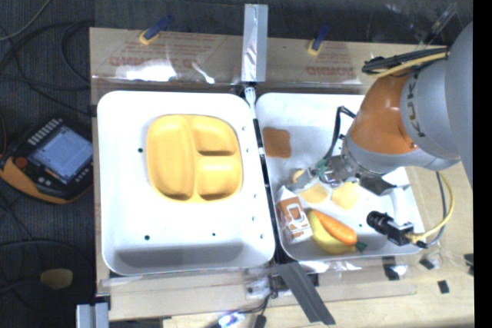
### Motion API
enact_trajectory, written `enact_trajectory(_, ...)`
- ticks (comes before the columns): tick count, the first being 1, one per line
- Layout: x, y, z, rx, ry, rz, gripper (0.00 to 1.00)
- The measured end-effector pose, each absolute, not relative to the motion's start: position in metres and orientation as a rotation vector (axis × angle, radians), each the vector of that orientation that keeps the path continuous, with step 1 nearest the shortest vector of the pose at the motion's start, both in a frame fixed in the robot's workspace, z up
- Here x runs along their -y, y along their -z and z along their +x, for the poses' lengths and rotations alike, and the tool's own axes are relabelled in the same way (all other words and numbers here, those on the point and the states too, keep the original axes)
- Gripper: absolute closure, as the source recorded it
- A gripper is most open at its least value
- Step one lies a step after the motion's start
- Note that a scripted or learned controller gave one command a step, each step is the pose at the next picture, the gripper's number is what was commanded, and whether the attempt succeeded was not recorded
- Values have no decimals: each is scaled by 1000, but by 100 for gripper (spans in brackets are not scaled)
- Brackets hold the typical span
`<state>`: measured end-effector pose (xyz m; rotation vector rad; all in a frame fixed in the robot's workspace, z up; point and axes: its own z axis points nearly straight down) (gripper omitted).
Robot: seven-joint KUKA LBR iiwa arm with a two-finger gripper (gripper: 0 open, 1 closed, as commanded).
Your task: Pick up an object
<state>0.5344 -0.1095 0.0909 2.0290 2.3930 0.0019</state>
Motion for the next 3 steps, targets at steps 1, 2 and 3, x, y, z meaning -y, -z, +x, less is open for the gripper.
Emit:
enact_trajectory(1, 46, -183, 531, -2313, 3, 2128, 0)
enact_trajectory(2, 99, -140, 497, -2325, 5, 2116, 0)
enact_trajectory(3, 137, -90, 488, -2425, -6, 1967, 0)
